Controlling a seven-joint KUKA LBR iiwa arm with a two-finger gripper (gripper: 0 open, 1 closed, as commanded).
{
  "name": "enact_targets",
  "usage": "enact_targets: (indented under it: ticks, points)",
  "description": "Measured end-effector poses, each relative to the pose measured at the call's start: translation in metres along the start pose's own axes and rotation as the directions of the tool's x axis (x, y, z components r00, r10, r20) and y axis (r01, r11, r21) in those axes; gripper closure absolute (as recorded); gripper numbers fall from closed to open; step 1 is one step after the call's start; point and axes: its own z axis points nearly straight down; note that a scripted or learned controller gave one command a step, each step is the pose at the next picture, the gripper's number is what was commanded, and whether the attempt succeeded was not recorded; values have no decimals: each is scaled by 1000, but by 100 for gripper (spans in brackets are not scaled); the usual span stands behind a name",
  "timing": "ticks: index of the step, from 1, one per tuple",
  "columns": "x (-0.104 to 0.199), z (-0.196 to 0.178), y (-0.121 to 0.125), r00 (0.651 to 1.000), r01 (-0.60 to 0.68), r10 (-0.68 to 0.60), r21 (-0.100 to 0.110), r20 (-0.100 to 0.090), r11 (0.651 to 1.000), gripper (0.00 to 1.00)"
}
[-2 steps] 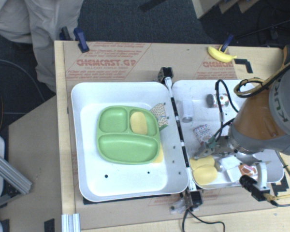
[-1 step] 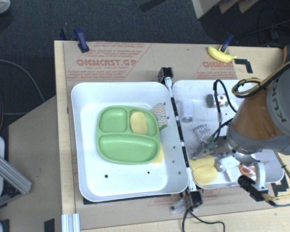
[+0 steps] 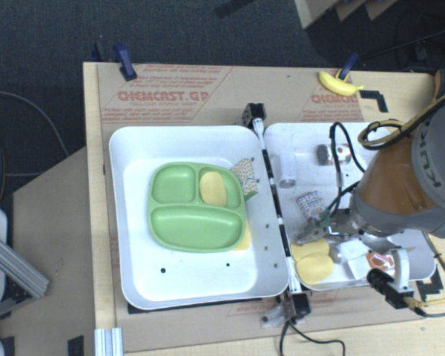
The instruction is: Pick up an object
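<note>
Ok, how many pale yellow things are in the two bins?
3: one oval piece in the green divided plate's upper right compartment, two rounded lumps in the right bin near the claw. The arm may hide more.

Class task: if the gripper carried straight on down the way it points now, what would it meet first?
Most likely the pale yellow object in the right bin, just below the gripper; depth is hard to judge from this slanted view.

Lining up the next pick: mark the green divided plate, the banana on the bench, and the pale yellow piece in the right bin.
green divided plate [image 3: 193, 227], camera view, large lower compartment.
banana [image 3: 338, 84], camera view, mid-body.
pale yellow piece [image 3: 314, 267], camera view, top surface.
</note>
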Motion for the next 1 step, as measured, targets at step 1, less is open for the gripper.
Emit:
enact_targets:
  ticks: [1]
  points:
    - [1, 0, 3, 1000, 0, 0, 0, 0, 1000, 0]
